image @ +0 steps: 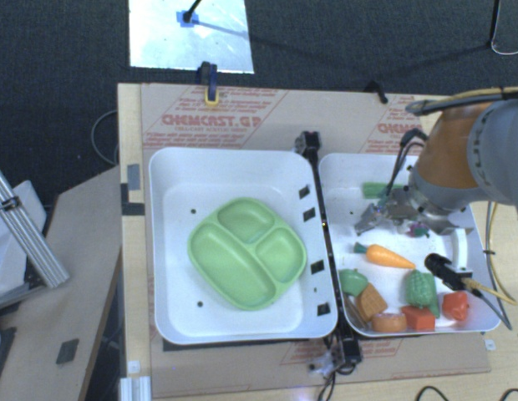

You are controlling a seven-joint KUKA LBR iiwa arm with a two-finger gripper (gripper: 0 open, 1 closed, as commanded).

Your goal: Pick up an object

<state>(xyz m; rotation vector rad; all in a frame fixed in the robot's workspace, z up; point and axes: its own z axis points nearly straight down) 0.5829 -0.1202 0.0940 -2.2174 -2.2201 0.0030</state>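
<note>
The claw, jaws apparently spread, hangs in the right bin above the carrot, over dark carpet.

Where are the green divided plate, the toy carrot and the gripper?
green divided plate [246, 253], camera view, its centre ridge.
toy carrot [388, 257], camera view, mid-body.
gripper [369, 217], camera view, at its fingertips.
</note>
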